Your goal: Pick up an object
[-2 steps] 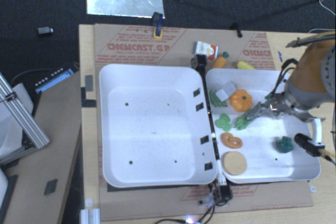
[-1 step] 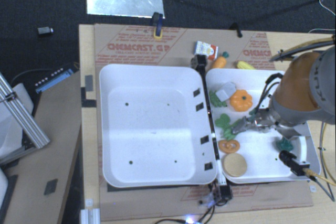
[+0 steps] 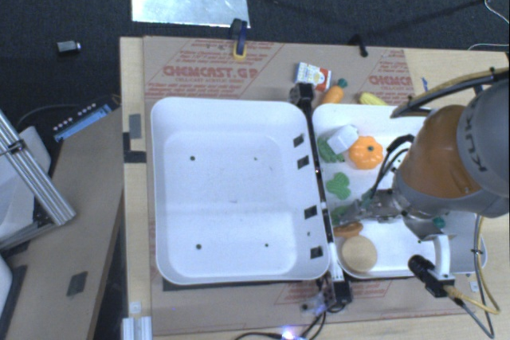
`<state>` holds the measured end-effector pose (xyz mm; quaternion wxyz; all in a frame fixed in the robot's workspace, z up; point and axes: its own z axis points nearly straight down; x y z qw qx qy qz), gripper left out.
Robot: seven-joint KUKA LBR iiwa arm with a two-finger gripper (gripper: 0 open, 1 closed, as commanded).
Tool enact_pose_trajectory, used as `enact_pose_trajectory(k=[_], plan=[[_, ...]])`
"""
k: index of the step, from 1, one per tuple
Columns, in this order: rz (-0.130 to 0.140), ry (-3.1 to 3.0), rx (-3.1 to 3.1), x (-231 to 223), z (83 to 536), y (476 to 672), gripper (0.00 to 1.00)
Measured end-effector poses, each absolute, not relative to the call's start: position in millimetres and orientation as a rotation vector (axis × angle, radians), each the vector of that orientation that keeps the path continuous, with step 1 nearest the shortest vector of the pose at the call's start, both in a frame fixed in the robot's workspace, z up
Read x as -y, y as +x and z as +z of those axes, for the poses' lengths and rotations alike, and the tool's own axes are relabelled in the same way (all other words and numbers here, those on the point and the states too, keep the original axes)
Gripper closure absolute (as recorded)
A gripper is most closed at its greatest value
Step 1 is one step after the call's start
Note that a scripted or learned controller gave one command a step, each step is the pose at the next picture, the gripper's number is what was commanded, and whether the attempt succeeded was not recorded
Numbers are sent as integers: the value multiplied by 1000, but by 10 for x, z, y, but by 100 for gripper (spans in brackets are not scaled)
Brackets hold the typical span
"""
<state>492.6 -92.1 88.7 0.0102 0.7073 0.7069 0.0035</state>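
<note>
Nearest edge of right bin: round tan bun-like piece, orange sliver touching it just above. Gripper low over bin's left side by dark green scraps; finger spread unreadable, nothing seen held. Green broccoli-like toy beside it. Farther back: orange pumpkin toy, white block over green leaf. Left bin alongside. Carrot and yellow piece beyond rim, on bench.
</note>
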Motion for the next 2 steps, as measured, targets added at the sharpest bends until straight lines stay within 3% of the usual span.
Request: enact_pose_trajectory(k=[1, 2], plan=[[7, 2211, -2222, 930, 888, 5929, 0], [16, 2206, -2224, 914, 998, 5951, 100]])
